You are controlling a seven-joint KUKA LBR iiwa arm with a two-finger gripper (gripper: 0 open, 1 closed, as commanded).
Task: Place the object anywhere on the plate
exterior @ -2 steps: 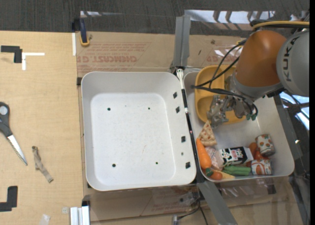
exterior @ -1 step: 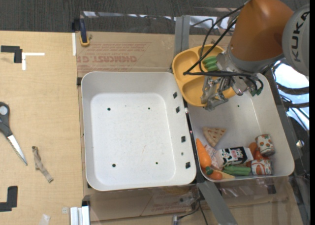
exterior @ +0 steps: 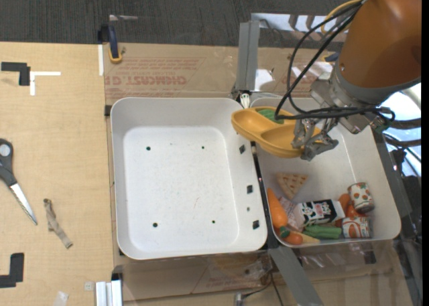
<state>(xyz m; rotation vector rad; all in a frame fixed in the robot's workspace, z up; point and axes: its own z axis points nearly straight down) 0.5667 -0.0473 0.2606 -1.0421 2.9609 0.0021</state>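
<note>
A yellow plate hangs tilted at the upper left of the right bin, its left edge over the divider between the bins. A small green object shows at the plate's far rim. My gripper reaches down at the plate's right end, and its fingers look shut on the rim there. The orange wrist band looms above.
In the right bin's near part lie a carrot, a tan wedge, a black-and-white carton, a green vegetable and two small cans. The left bin adjoins. Scissors lie on the bench at left.
</note>
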